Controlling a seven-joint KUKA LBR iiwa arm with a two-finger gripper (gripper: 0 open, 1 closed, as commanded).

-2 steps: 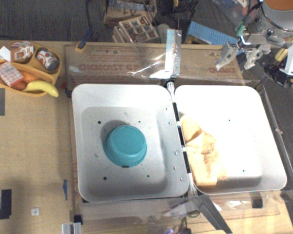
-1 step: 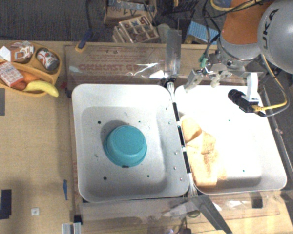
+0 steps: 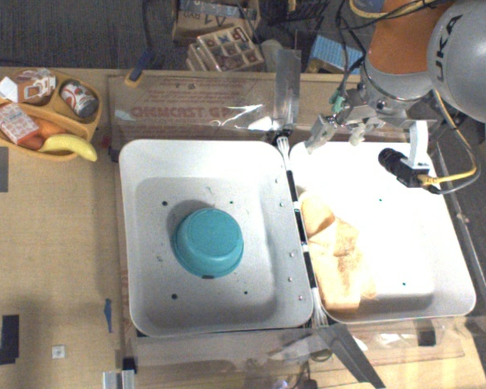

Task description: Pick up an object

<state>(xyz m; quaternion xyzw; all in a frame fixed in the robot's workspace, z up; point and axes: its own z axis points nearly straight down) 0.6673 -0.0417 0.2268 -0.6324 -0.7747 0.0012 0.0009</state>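
Note:
A teal bowl lies upside down in the middle of the left bin. A pale yellow, sponge-like lump rests against the left wall of the right bin, reaching down to its front corner. My gripper hangs over the far left corner of the right bin, well above and behind the yellow lump. Its fingers are spread open and nothing sits between them.
A black part with a yellow cable hangs off the wrist over the right bin's far side. A yellow dish of toy food with a banana sits on the bench at far left. Cardboard and clutter lie behind the bins.

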